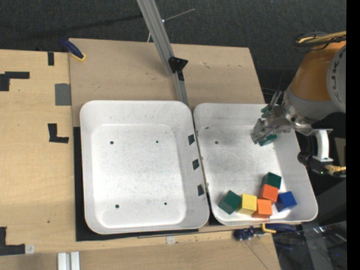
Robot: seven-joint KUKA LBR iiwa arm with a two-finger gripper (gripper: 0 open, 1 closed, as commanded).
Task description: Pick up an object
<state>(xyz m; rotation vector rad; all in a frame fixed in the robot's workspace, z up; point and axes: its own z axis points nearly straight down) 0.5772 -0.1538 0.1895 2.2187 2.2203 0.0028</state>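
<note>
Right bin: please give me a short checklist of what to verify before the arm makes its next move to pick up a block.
1. Blocks in right bin: ok, six clustered at its near end.
2. Pincer over right bin: ok.
3. Pincer above the blocks: not ok, it is toward the far end.
4. Something teal-green at the pincer tip: cannot tell what.
5. Green block free on its left side: ok.
6. Blue block close to bin wall: not ok.

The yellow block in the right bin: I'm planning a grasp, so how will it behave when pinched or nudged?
The yellow block looks like a rigid cube with flat faces, so it should probably slide, not roll. It sits tight between a green block and an orange block, so a push likely shifts them too.
</note>
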